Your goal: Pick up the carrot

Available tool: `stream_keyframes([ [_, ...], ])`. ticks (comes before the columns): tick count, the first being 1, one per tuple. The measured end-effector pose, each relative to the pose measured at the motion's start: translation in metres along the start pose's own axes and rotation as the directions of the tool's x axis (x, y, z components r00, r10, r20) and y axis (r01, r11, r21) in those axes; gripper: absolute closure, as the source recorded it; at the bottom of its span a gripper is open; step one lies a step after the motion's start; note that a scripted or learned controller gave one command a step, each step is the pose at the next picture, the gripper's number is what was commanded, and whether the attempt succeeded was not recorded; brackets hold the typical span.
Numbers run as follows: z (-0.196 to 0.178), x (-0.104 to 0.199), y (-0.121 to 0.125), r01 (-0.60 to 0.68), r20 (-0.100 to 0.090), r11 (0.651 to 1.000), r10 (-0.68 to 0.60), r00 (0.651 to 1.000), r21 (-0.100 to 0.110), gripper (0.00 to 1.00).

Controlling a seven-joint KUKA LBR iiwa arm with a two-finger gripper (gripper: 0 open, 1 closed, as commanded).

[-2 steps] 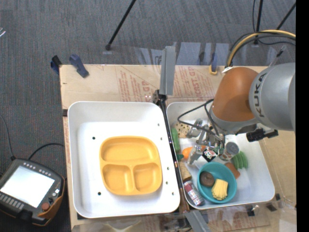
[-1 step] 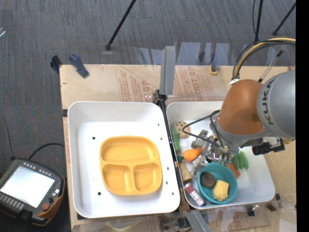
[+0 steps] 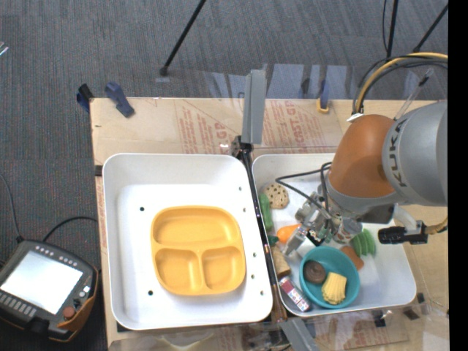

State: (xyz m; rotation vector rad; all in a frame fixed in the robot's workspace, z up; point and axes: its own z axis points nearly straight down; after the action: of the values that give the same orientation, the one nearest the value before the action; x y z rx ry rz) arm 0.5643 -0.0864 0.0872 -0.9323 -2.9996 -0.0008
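From above and at a slant, the camera view takes in a brown cardboard-covered bench (image 3: 183, 119) carrying two shallow white bins side by side. The left white bin (image 3: 131, 189) sits in the lower centre of the frame and holds a yellow plastic plate with three compartments (image 3: 197, 249), lying flat near its middle.

The right white bin (image 3: 398, 280) lies in the lower right of the frame. The grey arm with its orange band (image 3: 365, 159) reaches in from the right edge and bends down over this bin, hiding much of its upper part. The claw (image 3: 306, 229) hangs low over the bin's left half; whether it is parted or closed cannot be told from here, and nothing can be seen held in it.

The small orange carrot (image 3: 288, 233) lies on the bin floor just left of the claw, close beside it, near the bin's left wall. Above it, toward the upper left of the bin, rests a round speckled cookie (image 3: 276, 194). Below the claw stands a teal round bowl (image 3: 330, 277) containing a dark brown round item (image 3: 315, 272) and a yellow corn piece (image 3: 335, 288). A green leafy toy (image 3: 365, 243) lies right of the claw.

A handheld control pendant with a pale screen (image 3: 44, 287) sits at the lower left corner of the frame on the dark carpet.
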Motion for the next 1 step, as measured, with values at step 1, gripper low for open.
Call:
stream_keyframes([
  [1, -0.0007, -0.0225, 0.0204, -0.023, 0.001, 1.000, 0.023, 1.000, -0.001, 0.00],
])
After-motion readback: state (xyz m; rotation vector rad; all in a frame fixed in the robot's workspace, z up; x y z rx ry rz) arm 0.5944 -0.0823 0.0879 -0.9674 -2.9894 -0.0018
